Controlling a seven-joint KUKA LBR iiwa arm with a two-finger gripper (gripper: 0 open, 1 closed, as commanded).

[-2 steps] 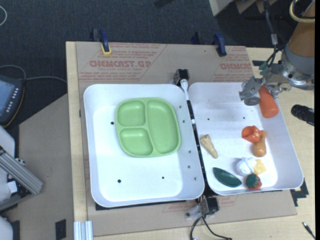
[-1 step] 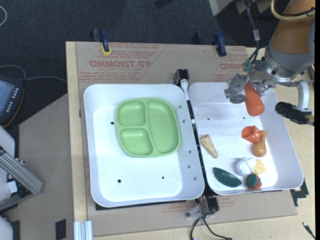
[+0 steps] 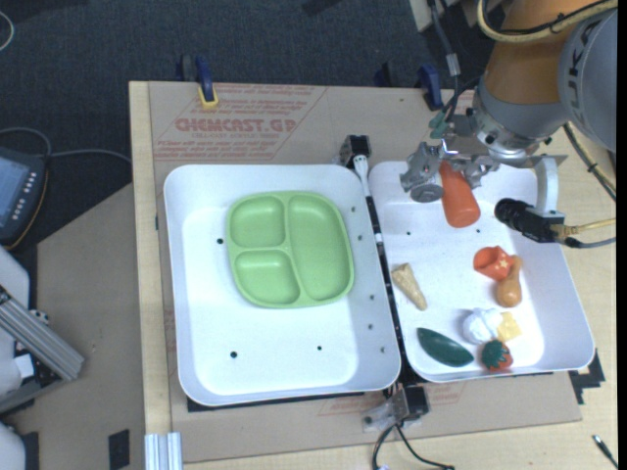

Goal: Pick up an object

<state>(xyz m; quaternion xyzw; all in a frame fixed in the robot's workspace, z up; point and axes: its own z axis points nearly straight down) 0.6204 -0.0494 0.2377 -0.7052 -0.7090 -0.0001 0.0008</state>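
My gripper (image 3: 454,167) hangs over the back of the right bin (image 3: 568,306), below the orange band of the arm. An orange-red carrot-shaped piece (image 3: 460,200) sticks out downward from between its metal fingers (image 3: 425,178), and the gripper is shut on it. The piece looks lifted off the bin floor, tilted slightly. Further objects lie in the right bin: a red pepper-like piece (image 3: 493,260), an orange-brown pear shape (image 3: 508,290), a beige wedge (image 3: 409,286), a dark green leaf-shaped piece (image 3: 444,347), a white lump (image 3: 480,323) and a strawberry (image 3: 495,356).
The left bin (image 3: 196,341) holds a light green divided plate (image 3: 291,248). A black part with a cable (image 3: 527,219) juts from the wrist over the right bin's back right. The ridge between the bins (image 3: 380,262) runs front to back.
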